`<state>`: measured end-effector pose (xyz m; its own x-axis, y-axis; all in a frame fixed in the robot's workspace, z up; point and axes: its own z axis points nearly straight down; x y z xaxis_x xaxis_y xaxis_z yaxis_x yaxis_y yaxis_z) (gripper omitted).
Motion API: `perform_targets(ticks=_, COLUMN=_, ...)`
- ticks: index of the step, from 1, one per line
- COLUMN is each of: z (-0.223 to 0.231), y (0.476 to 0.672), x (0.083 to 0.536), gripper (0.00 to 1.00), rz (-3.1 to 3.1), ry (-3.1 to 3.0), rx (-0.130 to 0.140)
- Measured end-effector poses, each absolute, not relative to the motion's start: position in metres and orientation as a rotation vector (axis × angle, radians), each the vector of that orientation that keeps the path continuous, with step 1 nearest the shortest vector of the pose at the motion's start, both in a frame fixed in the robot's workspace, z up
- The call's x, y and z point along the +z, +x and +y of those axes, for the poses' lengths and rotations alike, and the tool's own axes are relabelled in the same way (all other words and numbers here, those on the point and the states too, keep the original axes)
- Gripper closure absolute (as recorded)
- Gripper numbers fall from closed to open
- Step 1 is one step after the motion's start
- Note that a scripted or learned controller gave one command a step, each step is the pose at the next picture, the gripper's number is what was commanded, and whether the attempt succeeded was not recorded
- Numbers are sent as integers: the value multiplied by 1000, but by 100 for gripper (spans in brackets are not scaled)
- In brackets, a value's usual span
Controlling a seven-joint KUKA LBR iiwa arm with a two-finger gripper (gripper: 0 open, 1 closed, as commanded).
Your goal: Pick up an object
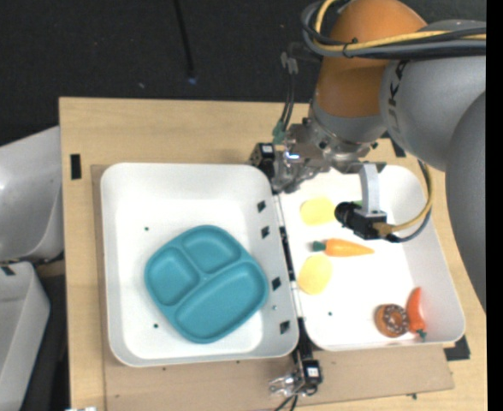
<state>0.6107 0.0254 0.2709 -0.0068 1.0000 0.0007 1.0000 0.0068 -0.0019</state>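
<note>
The tabletop [80, 135] is pale wood and carries two shallow white bins side by side. The grey arm [440, 101], with its orange band [363, 50], reaches in from the right and hangs over the far end of the right bin [440, 315]. The left bin [123, 229] holds a teal divided plate [204, 282], lying flat near its middle.

The hand [296, 168] sits at the far left corner of the right bin, close to the seam between the two bins; whether it is open or closed cannot be told from here, and nothing is visibly held.

In the right bin, a yellow piece [316, 211] lies just in front of the hand. An orange carrot [347, 247] lies beyond it toward the near side, and a second yellow piece [315, 274] is nearer still. A brown doughnut [393, 319] and a red-orange item [415, 308] touch in the near right corner, well apart from the hand.
</note>
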Motion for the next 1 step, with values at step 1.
perform_targets(ticks=1, z=80, y=611, x=251, gripper=100, rz=-2227, ry=-2212, rx=2)
